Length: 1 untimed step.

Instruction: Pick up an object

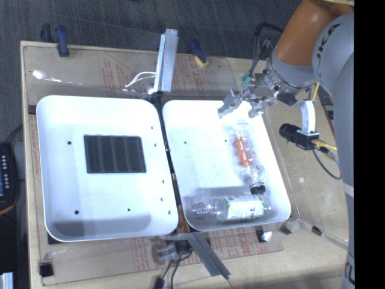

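**Bottles in the right bin, fingers spread above its far edge**

Bottles are the things to pick here, and 2 of them lie in the right bin (198, 161). The fingers (229, 103) are spread apart with nothing between them, and the gripper (245, 104) hangs over the bin's far right corner, above the rim. Just below the fingers, a clear bottle with an orange label (245, 155) lies along the bin's right wall, its dark cap toward the near end. Beyond that cap, a second clear bottle with a white label (231, 209) lies on its side along the near wall, almost at a right angle to the first one. The 2 bottles sit close together at the near right corner.

Behind the gripper, the grey arm with its orange band (307, 26) comes in from the right, with cables (304, 138) trailing beside the bin. The left bin (54, 161) touches the right one along their shared edge and carries a dark ribbed rectangle (114, 154) on its floor. Both bins rest on the surface (313, 239), with blue clamps (62, 41) at its far edge.
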Each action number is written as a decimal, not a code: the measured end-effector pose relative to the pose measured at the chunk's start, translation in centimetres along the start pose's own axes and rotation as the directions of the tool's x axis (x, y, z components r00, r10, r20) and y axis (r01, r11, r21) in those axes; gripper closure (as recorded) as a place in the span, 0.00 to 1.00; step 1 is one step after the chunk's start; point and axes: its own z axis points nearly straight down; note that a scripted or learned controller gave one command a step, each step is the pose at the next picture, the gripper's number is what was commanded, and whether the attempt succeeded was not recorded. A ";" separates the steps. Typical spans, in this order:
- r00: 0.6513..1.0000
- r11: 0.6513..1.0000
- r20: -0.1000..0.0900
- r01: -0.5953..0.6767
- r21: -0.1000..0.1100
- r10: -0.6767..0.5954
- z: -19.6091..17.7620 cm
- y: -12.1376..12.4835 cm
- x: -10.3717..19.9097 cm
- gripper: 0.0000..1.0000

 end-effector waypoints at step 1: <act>0.998 0.998 0.000 0.057 0.000 -0.057 6.8 0.0 -3.1 0.00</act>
